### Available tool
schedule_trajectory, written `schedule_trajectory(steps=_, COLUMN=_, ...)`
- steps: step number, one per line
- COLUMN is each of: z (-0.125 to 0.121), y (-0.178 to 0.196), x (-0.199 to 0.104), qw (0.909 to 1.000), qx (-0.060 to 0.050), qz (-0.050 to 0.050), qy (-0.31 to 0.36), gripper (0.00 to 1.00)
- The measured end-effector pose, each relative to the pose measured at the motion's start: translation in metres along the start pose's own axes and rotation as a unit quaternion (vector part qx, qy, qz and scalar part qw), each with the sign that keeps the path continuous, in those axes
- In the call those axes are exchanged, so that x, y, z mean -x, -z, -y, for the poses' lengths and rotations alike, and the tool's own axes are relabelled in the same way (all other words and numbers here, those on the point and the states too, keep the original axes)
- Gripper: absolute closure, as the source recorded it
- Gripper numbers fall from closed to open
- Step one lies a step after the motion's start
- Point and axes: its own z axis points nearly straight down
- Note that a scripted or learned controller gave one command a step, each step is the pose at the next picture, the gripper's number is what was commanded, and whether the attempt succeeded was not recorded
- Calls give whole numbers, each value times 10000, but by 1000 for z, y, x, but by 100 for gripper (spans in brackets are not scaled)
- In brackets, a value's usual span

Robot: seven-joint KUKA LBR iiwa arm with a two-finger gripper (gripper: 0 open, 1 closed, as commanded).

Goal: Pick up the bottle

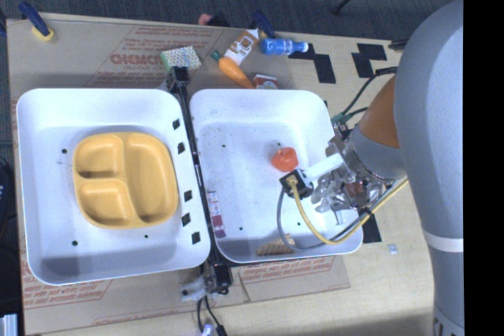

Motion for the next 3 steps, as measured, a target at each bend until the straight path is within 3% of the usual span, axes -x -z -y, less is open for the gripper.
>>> schedule_trajectory(steps=1, z=17, y=-8, x=-4, qw=9996, qx=-2, qz=-4, qy=277, gripper=100)
schedule_trajectory(steps=2, z=-16, y=-10, x=3, qw=10000, qx=10, qz=-7, qy=0, gripper=100)
schedule_trajectory(steps=3, z=-18, y=-3, x=3, qw=9995, qx=16, qz=-11, qy=327, gripper=100)
